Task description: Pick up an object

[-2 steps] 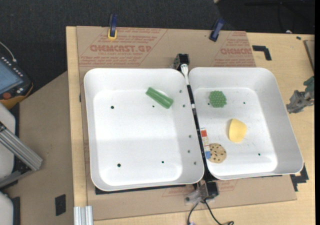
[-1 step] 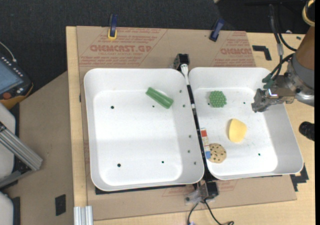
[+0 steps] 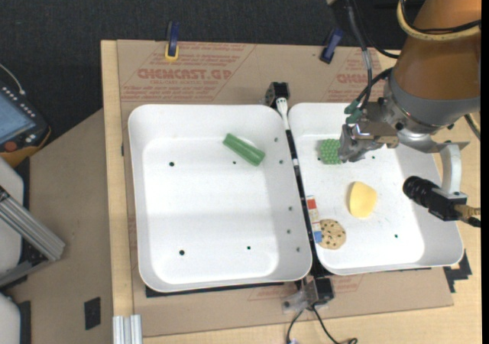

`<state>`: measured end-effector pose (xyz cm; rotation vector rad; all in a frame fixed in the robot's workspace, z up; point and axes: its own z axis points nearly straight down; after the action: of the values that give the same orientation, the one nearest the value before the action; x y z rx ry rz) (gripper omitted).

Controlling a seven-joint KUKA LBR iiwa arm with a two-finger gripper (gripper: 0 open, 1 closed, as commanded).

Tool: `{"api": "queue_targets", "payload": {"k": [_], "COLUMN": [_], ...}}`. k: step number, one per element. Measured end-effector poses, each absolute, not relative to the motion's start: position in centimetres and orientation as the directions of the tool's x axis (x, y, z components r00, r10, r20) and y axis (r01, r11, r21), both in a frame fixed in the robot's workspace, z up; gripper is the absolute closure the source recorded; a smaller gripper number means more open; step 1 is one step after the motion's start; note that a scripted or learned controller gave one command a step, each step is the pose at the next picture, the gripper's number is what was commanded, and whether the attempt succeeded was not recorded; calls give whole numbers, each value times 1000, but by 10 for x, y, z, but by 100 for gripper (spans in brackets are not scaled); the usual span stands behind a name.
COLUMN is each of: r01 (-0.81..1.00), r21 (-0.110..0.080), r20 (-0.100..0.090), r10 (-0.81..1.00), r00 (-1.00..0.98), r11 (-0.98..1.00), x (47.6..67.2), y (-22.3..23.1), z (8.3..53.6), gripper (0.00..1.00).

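Observation:
My gripper (image 3: 353, 148) hangs low over the far part of the right bin (image 3: 397, 254), right beside a small green studded block (image 3: 330, 151) that lies just to its left. A yellow rounded piece (image 3: 362, 199) rests in the middle of that bin. Closer to the front left corner lies a brown speckled cookie (image 3: 331, 234). In the left bin (image 3: 206, 258) a green cylinder-like bar (image 3: 244, 149) lies near the back right. The fingers are dark and seen end on, so their gap is not readable.
A black cylindrical part (image 3: 429, 196) of the arm reaches over the right bin's right side. Two clamps (image 3: 173, 48) hold the cardboard at the back. A small red and blue item (image 3: 313, 220) sits by the divider between the bins.

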<state>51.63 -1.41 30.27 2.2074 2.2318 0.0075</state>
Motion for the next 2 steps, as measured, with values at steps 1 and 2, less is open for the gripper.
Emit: {"api": "queue_targets", "payload": {"k": [1, 2], "r01": [1000, 1000], "r21": [9, -4], "r20": [3, -1], "r10": [1000, 1000], "r00": [-10, 6], "r11": [10, -6], "x": [502, 478], "y": [56, 3], "z": [375, 349], "gripper": [100, 100]}}
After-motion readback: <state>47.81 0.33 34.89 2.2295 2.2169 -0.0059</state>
